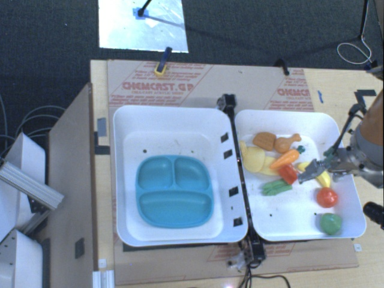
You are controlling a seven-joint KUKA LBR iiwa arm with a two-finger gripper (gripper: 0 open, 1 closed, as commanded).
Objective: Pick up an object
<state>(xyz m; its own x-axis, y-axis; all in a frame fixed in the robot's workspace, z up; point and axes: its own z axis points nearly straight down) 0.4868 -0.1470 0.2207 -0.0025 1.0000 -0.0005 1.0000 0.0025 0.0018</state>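
Arm reaching over the toy-food bin

The left bin [123, 179] carries a blue divided plate [174, 191]; in the right bin [288, 224], the gripper [313, 171] hovers beside the red pepper [288, 173] and yellow banana [324, 178], its grip state impossible to tell.

Looks like a robotics lab to me, not a home or kitchen: I'm looking at a bench [72, 161] topped with printed cardboard sheeting [159, 86], two white bins [120, 161] clamped side by side, sitting on dark carpet [48, 29] with loose cables [354, 50] trailing around. Bin contents are plastic toy food [282, 161] and a blue divided tray [174, 191], test props rather than real kitchenware. There's also a shiny metal plate [144, 17] on the floor and aluminium framing [30, 185] at left.
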